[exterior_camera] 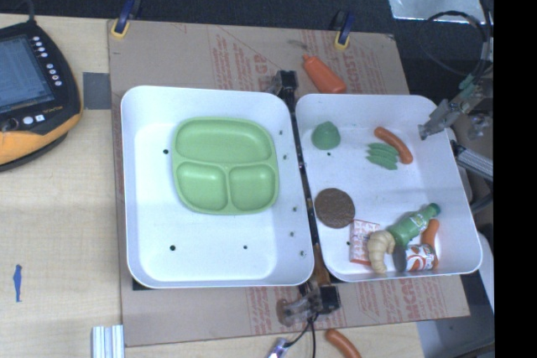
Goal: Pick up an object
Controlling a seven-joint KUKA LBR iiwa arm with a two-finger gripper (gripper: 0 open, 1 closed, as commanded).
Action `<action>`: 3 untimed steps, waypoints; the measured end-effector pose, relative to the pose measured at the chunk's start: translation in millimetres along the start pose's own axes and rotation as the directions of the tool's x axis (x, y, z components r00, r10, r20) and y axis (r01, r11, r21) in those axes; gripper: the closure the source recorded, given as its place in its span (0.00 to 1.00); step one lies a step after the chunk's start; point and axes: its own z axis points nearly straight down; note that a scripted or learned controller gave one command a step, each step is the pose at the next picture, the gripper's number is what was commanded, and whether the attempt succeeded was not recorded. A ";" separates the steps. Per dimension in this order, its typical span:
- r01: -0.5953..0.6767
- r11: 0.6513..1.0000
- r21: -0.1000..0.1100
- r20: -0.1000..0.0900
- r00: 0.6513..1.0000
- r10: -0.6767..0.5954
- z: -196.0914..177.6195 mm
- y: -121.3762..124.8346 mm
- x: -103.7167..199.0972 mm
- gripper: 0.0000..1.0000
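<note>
Lying diagonally in right bin [445, 180]: green bottle [414, 225], cap toward upper right; end effector [438, 121] state unclear.

Claw [438, 121] at the right edge of the frame, a little above mid-height. Grey, thin, angled down and to the left, tip pointing toward frame centre. Rest of the arm cut off at the right edge, just a small grey stretch visible behind. Too small and blurred to judge further.
</note>
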 end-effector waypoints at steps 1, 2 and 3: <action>0.001 1.000 0.003 0.000 1.000 -0.001 103.6 55.3 15.9 0.00; 0.001 1.000 0.002 0.001 1.000 -0.001 181.7 39.1 7.2 0.00; 0.001 1.000 -0.001 -0.001 1.000 -0.001 180.3 85.7 -8.5 0.00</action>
